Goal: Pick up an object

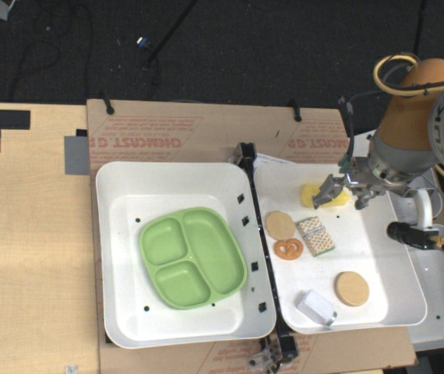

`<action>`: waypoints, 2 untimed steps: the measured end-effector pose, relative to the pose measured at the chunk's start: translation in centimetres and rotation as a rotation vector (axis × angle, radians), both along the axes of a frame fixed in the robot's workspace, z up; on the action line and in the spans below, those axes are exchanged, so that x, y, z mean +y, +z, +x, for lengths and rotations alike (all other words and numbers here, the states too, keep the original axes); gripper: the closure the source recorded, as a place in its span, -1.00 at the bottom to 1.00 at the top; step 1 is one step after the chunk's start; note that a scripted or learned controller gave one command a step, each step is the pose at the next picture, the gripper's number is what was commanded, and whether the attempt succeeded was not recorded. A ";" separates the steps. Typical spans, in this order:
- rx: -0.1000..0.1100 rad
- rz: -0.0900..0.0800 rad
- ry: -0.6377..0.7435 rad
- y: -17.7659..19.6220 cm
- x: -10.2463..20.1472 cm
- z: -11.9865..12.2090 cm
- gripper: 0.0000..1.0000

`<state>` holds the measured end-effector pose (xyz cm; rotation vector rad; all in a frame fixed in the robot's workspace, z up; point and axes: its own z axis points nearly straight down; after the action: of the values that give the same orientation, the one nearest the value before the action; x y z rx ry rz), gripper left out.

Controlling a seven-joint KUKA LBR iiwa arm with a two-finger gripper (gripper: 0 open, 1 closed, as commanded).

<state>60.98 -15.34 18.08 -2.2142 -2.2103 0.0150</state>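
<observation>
My gripper (345, 194) hangs over the back part of the right bin (397, 283), fingers spread open with nothing between them. A yellow object (312, 194) lies just under and left of its left finger (328, 191); I cannot tell whether they touch. In front of it lie a tan round biscuit (280, 225), a brown pretzel (288, 248) and a small patterned packet (315, 235). Nearer the bin's front are a tan disc (352, 288) and a pale grey block (315, 308).
The left bin (121, 209) holds a green divided plate (192, 257). A black divider (255, 232) runs between the two bins. Brown cardboard (199, 135) lies behind the bins, and a wooden bench top (27, 248) spreads to the left.
</observation>
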 end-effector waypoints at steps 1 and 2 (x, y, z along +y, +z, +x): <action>-0.015 -0.003 0.002 0.9 0.0 0.3 -1.00; -0.008 -0.001 0.002 -5.5 0.1 -0.2 -1.00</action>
<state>60.78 -15.21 12.61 -2.2164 -2.2162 0.0072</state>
